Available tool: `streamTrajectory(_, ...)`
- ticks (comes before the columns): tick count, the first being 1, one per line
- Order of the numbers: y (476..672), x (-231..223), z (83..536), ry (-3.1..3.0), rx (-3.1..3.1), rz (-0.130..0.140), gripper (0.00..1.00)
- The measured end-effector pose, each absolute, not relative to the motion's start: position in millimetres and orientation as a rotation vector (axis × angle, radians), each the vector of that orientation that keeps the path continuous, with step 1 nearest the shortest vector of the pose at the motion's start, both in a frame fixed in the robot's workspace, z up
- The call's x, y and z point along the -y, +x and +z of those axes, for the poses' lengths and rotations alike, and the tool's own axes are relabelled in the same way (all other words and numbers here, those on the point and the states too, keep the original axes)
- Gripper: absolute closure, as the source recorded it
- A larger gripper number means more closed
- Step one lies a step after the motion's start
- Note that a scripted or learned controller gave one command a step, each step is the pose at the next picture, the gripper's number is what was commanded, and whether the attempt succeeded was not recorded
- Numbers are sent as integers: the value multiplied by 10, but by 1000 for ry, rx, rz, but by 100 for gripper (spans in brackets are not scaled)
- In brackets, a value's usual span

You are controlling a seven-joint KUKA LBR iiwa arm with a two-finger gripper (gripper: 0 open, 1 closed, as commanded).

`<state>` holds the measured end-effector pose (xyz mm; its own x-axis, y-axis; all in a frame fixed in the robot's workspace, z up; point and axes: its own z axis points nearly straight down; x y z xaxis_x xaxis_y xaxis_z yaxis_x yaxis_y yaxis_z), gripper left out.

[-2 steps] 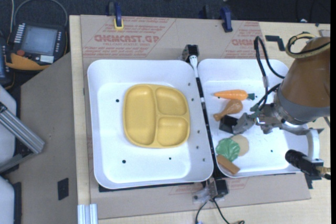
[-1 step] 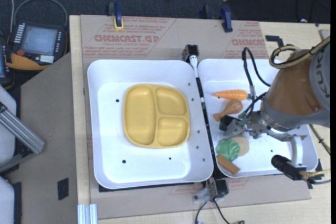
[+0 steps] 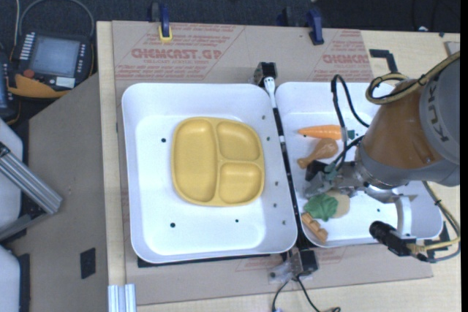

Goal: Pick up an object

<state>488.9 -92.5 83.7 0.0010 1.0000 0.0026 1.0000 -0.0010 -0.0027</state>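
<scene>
I'm watching the pincer (image 3: 327,177) hanging low in the right bin (image 3: 380,230), just beside the green toy (image 3: 320,207) and the tan piece (image 3: 322,151). I cannot tell how it's set. The carrot (image 3: 320,132) is lying just beyond the pincer. The yellow divided plate (image 3: 217,160) is sitting in the left bin (image 3: 146,157).

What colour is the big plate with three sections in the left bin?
Yellow. The three-section plastic plate shows clearly in the camera view, lying in the left white bin.
</scene>
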Motion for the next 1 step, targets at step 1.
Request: streamTrajectory(1, 4893, 934, 953, -2225, 2220, -1, 100)
